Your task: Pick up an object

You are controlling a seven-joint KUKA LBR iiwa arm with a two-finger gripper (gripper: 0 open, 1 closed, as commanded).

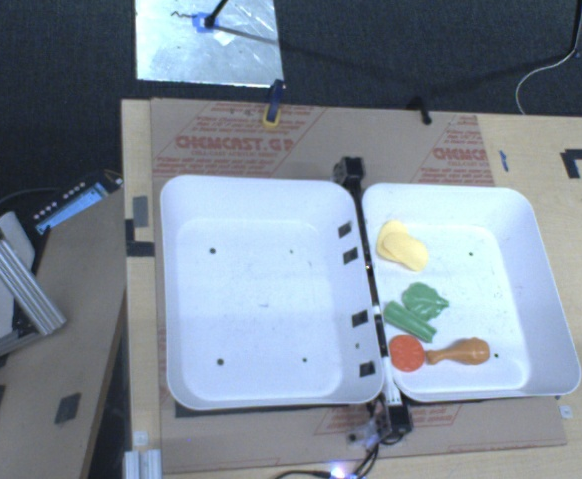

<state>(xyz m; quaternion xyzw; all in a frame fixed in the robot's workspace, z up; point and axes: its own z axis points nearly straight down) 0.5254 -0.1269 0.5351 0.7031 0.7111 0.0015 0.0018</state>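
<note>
The gripper's state is something we cannot tell, so we plan as if it must arrive with room to close around a piece. Every candidate lies in the right bin (pixel 542 267). A yellow piece (pixel 402 245) sits toward the far left corner. A green toy (pixel 417 309) lies nearer, and a red round piece (pixel 406 353) and a tan drumstick-shaped toy (pixel 460 352) lie nearest of all.

The main risk, as we judge it, is crowding. The red round piece touches the drumstick-shaped toy's narrow end and sits just beside the green toy, so a descent there could catch two things or push one aside and close on nothing. All four also lie toward the bin's left wall, close to the black clips (pixel 359 318) on the seam with the left bin (pixel 261 277) — a gripper coming down there could strike the wall or a clip instead of a toy.

The yellow piece stands apart from the others and looks like the safer pick, though its rounded, smooth-looking top may let it slip out. The green toy lies low and irregular, so a shallow descent would likely miss it — and a deep one would hit the bin floor.
</note>
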